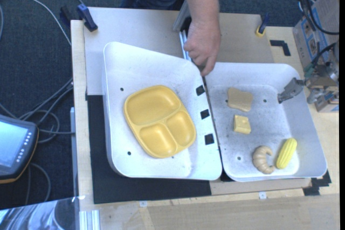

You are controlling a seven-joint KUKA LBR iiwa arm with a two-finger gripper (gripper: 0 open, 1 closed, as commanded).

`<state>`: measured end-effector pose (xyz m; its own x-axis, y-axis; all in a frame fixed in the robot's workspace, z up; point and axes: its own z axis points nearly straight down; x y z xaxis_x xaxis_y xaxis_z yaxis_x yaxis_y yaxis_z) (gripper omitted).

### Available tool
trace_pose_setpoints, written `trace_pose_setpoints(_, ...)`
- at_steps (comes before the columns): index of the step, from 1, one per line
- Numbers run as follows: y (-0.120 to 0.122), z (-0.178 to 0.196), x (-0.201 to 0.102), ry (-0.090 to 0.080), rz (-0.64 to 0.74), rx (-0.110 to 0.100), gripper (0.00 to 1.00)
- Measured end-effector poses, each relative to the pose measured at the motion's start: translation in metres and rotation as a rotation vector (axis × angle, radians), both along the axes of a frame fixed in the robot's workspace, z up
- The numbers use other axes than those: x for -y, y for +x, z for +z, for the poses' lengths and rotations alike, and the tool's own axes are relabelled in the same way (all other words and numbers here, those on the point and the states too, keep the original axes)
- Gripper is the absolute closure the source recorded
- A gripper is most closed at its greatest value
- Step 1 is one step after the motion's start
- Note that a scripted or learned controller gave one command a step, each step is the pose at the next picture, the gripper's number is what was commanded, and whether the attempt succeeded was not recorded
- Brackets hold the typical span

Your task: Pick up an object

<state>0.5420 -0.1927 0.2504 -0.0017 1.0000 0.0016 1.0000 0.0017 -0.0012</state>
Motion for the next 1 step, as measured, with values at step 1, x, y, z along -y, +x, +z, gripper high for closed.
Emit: trace_pose_setpoints(1,0.0001,0.0000,0.0000,0.000,0.000,0.000,0.00)
